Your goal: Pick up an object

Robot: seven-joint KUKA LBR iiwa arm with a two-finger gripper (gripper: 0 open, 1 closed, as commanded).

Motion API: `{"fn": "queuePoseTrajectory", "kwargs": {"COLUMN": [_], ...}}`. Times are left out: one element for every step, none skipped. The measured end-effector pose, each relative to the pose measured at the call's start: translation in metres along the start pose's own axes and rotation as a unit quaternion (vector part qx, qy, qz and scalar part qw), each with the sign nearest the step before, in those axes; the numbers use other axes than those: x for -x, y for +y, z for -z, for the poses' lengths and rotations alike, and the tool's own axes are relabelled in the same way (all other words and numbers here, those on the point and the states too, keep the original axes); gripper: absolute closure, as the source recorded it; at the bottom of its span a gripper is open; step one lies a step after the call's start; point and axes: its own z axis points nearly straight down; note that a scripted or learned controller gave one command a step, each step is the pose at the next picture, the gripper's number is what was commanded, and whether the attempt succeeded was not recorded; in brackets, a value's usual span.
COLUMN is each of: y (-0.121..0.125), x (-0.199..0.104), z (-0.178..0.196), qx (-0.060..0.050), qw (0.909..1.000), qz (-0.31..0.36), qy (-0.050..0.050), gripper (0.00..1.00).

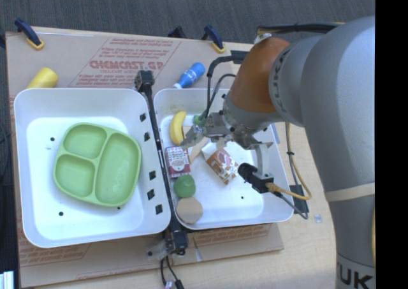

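White plastic frames the work: two shallow bins side by side on a cardboard sheet (127, 58) printed in red. The left bin (25, 154) bears a green divided plate (97, 164) set near its middle, with bare floor between it and every wall.

The right bin (248, 208) is the crowded one. Four things line its left wall, from far to near:
- a banana (177, 127)
- a small maroon box (177, 160)
- a green ball (185, 186) just beside the box's near edge
- a tan round thing (189, 210) tucked into the near-left corner

A red-and-white packet (222, 165) lies tilted nearer the bin's middle, apart from that row. The near-right stretch of floor is bare, and that is the widest free patch in this bin.

The grey arm (319, 83) reaches in from the right and overhangs the bin's far and right rims. Its gripper (199, 140) is low over the floor between the banana and the packet, close to the box's far edge. From this slant it cannot be told whether it is spread or closed, and nothing is plainly held in it.

Beyond the far rims, a blue-and-white bottle (190, 75) lies on the cardboard. A yellow thing (43, 78), perhaps a cup on its side, rests off the left bin's far-left corner. Blue clamps (29, 32) grip the cardboard's far edge.
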Motion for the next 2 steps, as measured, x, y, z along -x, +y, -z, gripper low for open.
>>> {"fn": "queuePoseTrajectory", "kwargs": {"y": [-0.097,-0.098], "x": [0.012,0.106], "z": [-0.046,-0.045], "qx": [0.001,0.002], "qw": [1.0,1.0], "qz": [-0.003,-0.005], "qy": [0.001,0.001], "gripper": [0.0,0.0]}}
